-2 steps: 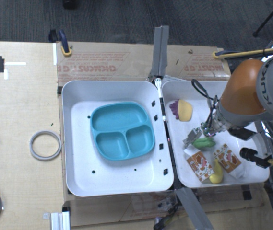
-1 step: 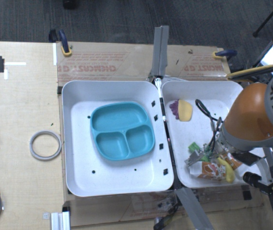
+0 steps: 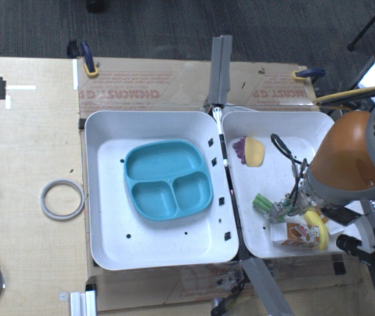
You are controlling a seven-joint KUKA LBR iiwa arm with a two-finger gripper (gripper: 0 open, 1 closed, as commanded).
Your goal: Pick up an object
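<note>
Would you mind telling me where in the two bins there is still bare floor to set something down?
In the left bin, bare floor rings the blue divided tray, widest along the front. In the right bin, the middle is bare between the yellow piece and the green item. The front right is crowded: hand, banana, snack packet.

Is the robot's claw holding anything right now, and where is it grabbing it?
It cannot be told. The gripper is down in the right bin by a green object and a banana, but no grip shows.
</note>
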